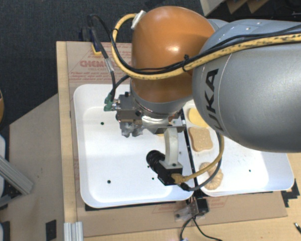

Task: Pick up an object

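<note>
My gripper (129, 126) hangs over the upper middle of the left white bin (98, 159), under the big orange wrist band. Nothing is visible beneath it on the bin floor. In the right bin (271, 177), close to the divider, lie a tan slice like toast (200, 139), a yellow rounded piece (195, 116) just above it, and a pale tan piece (213, 180) near the front edge. The arm hides much of the right bin.
Both bins rest on a brown cardboard sheet (70, 74). A few small dark specks dot the left bin's floor (108, 181). The arm's grey body spans the right side of the view.
</note>
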{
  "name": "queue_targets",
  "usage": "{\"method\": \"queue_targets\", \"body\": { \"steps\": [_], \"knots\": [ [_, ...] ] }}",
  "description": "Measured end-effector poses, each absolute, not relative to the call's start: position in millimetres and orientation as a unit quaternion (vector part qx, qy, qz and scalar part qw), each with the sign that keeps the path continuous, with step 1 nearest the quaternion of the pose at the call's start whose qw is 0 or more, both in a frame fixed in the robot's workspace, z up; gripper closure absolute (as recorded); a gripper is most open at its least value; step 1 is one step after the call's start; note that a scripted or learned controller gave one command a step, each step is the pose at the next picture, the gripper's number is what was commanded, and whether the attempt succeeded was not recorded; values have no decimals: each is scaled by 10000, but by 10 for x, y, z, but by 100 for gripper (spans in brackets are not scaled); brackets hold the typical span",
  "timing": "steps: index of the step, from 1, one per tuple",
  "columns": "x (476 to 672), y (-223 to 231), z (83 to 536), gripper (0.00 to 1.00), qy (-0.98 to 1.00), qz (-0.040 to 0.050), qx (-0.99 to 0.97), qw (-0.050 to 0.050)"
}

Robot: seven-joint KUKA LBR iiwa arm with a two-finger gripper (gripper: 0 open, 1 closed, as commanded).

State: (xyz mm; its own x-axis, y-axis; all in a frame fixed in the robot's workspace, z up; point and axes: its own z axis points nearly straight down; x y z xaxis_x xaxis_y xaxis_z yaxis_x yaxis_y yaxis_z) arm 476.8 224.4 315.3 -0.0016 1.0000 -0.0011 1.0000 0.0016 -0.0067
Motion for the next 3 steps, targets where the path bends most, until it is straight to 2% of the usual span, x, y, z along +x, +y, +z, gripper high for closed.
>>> {"method": "queue_targets", "body": {
  "steps": [1, 2, 3],
  "knots": [
    [4799, 2245, 3808, 100, -7076, -40, -7066, -13],
    [4794, 2135, 4173, 100, -7077, -30, -7065, -12],
    [4777, 2252, 3418, 100, -7074, 45, -7068, 20]
  ]
}}
